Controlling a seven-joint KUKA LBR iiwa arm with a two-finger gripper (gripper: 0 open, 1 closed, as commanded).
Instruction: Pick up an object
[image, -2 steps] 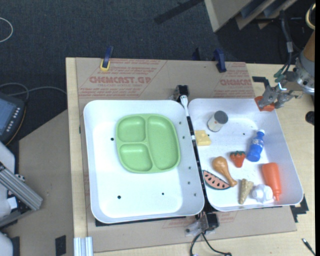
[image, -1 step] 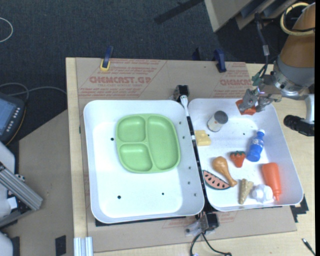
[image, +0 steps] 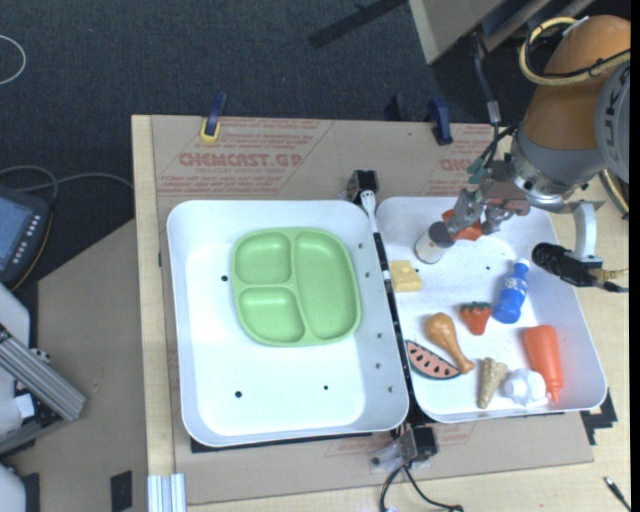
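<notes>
low in the frame's right bin (image: 590, 375) lie toy foods: watermelon slice (image: 431, 362), drumstick (image: 449, 340), carrot (image: 545, 358). gripper (image: 462, 222) hovers upper right, grip unclear; green plate (image: 296, 285) sits left.

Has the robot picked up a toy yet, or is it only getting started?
Nothing looks lifted yet. The gripper hangs over the back of the right bin, and I can't tell if it holds anything. The cheese, drumstick, strawberry, blue bottle, watermelon slice and orange bottle all lie in that bin. Left to do: grab one and raise it.
</notes>
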